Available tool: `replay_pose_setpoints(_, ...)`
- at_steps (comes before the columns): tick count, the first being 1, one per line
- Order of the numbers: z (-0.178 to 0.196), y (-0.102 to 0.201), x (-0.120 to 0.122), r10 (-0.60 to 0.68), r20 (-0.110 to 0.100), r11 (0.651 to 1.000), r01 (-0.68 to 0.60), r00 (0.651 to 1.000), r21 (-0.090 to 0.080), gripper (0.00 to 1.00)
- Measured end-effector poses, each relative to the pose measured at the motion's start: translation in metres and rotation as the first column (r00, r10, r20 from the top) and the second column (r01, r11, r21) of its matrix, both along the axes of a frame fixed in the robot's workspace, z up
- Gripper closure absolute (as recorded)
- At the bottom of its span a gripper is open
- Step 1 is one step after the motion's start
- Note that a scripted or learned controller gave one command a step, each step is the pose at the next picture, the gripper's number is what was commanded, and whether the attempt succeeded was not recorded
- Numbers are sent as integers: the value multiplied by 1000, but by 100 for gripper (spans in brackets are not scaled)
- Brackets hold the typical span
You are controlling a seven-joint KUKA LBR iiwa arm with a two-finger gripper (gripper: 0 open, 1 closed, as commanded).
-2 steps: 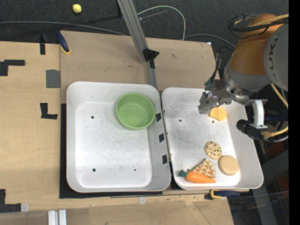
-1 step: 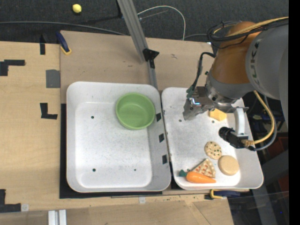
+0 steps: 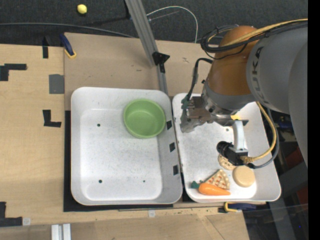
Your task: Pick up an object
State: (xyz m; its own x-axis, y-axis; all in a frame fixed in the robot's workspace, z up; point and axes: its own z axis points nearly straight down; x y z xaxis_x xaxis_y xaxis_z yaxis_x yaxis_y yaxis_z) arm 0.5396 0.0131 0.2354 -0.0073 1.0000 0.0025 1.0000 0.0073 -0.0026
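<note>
The gripper point(image 3: 189, 120) hung over the right bin point(image 3: 200, 156) near its far left corner; whether it was open could not be told. A carrot point(image 3: 212, 189), a patterned wedge point(image 3: 219, 179) and a tan disc point(image 3: 244, 176) lay at the bin's near edge. A green bowl point(image 3: 144, 118) sat in the left bin point(image 3: 100, 154).

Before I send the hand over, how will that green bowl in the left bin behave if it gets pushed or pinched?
The green bowl sits upright with its mouth up, so it would probably slide on the smooth bin floor rather than tip. It looks like thin plastic, likely light. Its rounded rim may slip from a pinch unless one finger goes inside.
</note>
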Motion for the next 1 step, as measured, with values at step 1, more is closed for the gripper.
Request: replay_pose_setpoints(1, 4, 47, -18, 0, -1, 1000, 0, 1000, -1, 100)
